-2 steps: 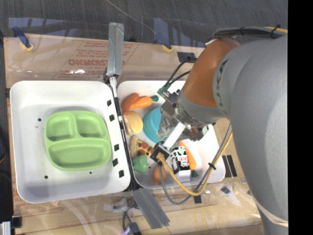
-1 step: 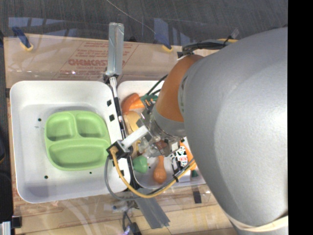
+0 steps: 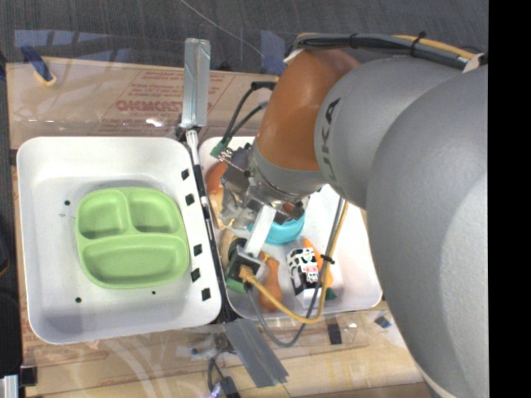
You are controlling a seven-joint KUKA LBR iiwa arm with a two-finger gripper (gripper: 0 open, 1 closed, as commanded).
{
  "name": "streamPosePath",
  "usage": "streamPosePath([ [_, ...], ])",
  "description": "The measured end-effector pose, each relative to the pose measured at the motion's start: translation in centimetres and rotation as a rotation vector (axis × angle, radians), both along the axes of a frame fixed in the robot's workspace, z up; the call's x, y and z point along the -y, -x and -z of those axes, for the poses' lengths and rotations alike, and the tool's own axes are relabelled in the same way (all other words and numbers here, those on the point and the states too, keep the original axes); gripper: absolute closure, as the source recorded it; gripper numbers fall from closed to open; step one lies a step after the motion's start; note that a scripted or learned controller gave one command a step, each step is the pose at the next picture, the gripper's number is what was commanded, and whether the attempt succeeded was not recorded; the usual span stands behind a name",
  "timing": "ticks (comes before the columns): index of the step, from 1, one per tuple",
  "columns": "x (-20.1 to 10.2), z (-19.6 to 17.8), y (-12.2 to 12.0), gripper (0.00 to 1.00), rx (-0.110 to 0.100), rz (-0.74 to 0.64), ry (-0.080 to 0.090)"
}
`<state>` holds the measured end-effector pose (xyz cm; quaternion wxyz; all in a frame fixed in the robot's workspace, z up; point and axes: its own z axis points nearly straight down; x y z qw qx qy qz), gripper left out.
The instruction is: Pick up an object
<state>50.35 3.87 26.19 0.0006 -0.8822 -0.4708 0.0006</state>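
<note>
My gripper [image 3: 235, 212] down in the right bin [image 3: 350, 251], beside a teal bowl [image 3: 286, 230]; whether open or holding anything, I cannot tell

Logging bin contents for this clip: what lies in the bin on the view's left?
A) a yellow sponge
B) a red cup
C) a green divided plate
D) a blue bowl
C: a green divided plate with three compartments lies flat in the white bin on the view's left.
</note>
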Motion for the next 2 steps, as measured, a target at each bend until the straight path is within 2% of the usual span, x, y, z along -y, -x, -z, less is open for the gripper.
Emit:
streamPosePath([
  [1, 2.1, 4.9, 2.8, 1.0, -0.006, -0.074, 0.0],
  [2, 8.9, 7.2, 2.8, 1.0, -0.005, -0.131, -0.001],
])
